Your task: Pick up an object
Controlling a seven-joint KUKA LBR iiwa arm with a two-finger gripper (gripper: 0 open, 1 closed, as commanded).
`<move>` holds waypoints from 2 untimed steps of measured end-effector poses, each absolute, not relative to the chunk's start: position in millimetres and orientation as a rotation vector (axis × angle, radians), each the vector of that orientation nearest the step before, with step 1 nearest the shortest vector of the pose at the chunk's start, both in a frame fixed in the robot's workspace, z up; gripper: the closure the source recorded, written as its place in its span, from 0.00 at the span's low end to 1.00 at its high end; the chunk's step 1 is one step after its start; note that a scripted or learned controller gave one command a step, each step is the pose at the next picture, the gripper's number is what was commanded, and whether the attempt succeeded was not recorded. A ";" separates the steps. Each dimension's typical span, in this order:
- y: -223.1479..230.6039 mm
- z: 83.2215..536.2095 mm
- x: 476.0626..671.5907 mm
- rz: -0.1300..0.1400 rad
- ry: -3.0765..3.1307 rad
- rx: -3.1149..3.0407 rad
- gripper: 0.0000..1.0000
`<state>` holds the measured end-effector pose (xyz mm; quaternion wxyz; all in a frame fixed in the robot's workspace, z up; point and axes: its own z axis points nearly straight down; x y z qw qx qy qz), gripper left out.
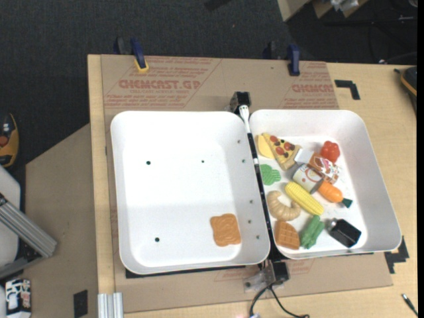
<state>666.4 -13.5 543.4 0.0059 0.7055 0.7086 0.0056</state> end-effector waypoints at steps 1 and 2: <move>41.7 413.6 665.5 -0.013 2.235 2.222 1.00; 94.7 544.1 666.0 0.023 2.222 2.206 1.00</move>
